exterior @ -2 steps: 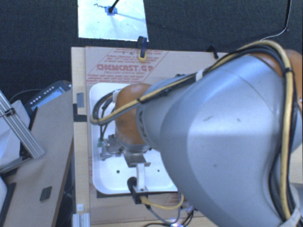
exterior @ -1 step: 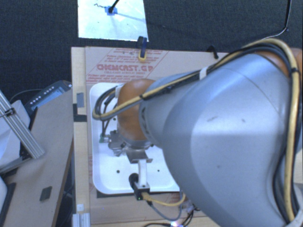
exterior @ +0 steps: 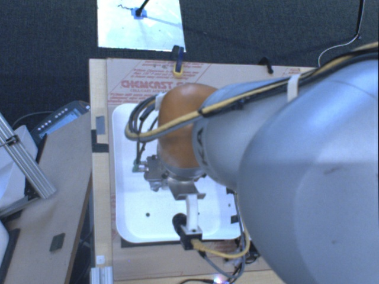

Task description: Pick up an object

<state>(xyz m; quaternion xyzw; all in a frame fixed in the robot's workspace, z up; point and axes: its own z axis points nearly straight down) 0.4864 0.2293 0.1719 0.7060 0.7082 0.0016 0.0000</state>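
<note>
The grey arm (exterior: pixel 308 170) reaches in from the 3 o'clock side and covers most of the view. Its wrist, with the orange band (exterior: pixel 177 123), hangs low over the white bin (exterior: pixel 127 218), which lies on the bench (exterior: pixel 65 170) a little toward 7 o'clock from the middle of the view. The jaws are under the wrist, pointing down into the bin, and the wrist hides them, so I cannot tell whether they are open or closed or whether anything is between them.

I also cannot tell where the object to pick lies; I judge it to be under the wrist, near the middle of the bin. The bare floor of the bin carries a dark speck (exterior: pixel 147 213) at 7 o'clock from the wrist, too small to name.

The step in hand seems to be the reach down or the grasp itself. The next move calls for closing on the object and lifting straight up, slowly, so that a failed grasp can be noticed.
</note>
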